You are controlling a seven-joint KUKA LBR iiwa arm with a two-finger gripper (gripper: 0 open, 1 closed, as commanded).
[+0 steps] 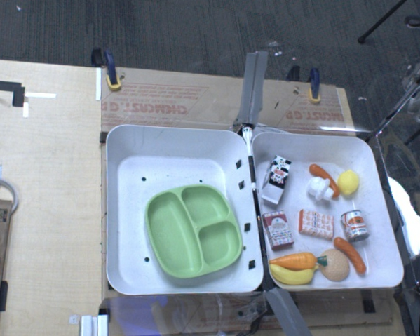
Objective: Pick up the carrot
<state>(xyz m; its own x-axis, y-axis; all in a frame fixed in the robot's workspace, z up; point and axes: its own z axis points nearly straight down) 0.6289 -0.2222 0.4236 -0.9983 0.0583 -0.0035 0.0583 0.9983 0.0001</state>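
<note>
The carrot (pixel 294 259) lies on its side near the front edge of the right bin (pixel 382 181), orange body pointing toward the divider between the bins and its green stub toward the bin's middle. It is touching the banana (pixel 293 275) just in front of it, and a round tan bread roll (pixel 335 266) sits against its green end. The gripper's state cannot be told from this view, so nothing can be said of how wide it stands or whether it has hold of anything. The main risk, as I judge it, is crowding: fingers coming down on the carrot could land on the banana or the roll instead, or close on two things at once, and the carrot's tapered, smooth shape could let it squirt out of a pinch taken too near the tip. The bin wall close in front also leaves little room on that side. A second worry is mistaken identity: an orange sausage-like piece (pixel 350 254) lies near the front right corner and another orange piece (pixel 323 174) lies toward the back, beside a lemon (pixel 348 181). Small boxes (pixel 278 230) and a can (pixel 354 225) fill the middle. The left bin (pixel 123 215) carries a green divided plate (pixel 195 230). Both bins rest on a pale wooden worktop (pixel 40 190) with cardboard clamped along its back edge, and dark carpet lies beyond.
</note>
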